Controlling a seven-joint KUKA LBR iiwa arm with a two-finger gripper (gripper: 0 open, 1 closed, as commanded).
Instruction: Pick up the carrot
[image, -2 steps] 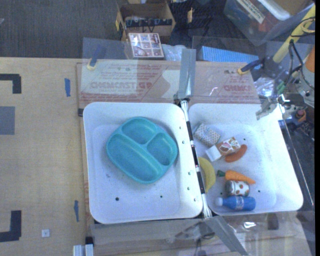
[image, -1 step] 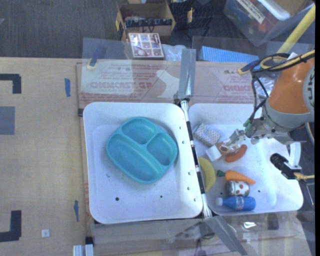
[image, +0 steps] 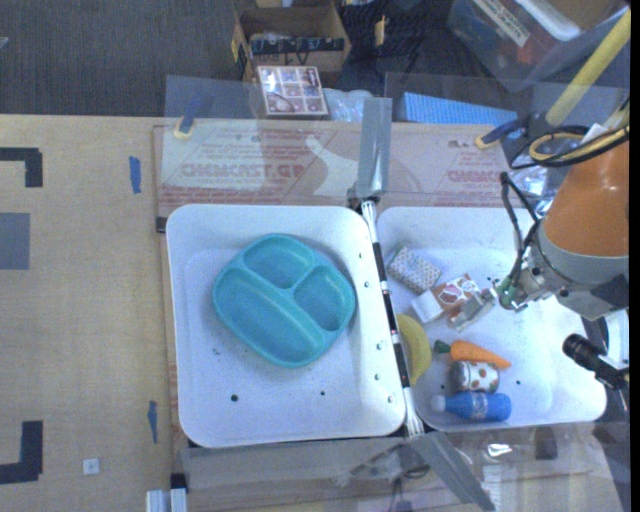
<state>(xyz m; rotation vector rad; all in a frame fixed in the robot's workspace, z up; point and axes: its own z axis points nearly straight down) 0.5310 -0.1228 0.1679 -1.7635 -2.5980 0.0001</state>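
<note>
The grey robot arm with its orange band (image: 590, 205) reaches in from the right, its wrist bent downward and leftward. Its small dark two-finger claw (image: 511, 295) hangs low at the arm's left end.

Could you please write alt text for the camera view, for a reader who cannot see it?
An orange carrot lies in the right white bin among a banana, a blue bottle and small packets, while the robot arm reaches in from the right above that bin. The left white bin holds a teal divided plate.
</note>
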